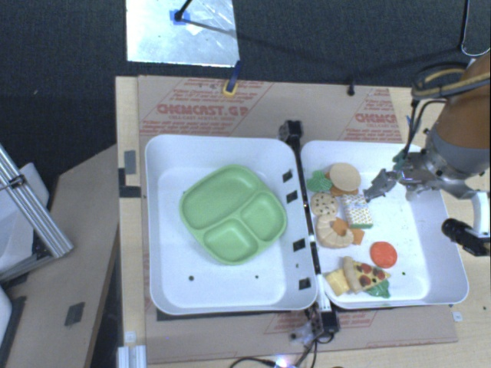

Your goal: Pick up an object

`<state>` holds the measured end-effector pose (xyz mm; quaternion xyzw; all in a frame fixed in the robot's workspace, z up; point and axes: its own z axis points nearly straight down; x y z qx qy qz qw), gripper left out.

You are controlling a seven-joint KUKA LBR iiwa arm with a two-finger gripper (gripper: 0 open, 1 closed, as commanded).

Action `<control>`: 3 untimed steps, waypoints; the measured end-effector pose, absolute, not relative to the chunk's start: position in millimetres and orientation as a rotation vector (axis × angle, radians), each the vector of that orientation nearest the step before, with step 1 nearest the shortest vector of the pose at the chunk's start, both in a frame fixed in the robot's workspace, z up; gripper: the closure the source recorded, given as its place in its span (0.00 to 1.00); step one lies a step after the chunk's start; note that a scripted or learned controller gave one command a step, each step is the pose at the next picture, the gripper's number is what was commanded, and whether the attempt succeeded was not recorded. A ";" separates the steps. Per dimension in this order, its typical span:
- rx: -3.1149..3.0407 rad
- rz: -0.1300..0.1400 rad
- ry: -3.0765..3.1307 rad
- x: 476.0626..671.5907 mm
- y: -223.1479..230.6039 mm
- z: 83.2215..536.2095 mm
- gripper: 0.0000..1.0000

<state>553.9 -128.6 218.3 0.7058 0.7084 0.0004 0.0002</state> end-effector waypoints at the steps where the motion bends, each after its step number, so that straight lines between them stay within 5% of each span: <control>1: 2.221 -0.002 2.226 549.4 -119.4 161.9 0.00; 2: 2.223 -0.003 2.224 546.2 -122.5 99.7 0.00; 3: 2.219 0.004 2.222 548.1 -122.5 86.8 0.00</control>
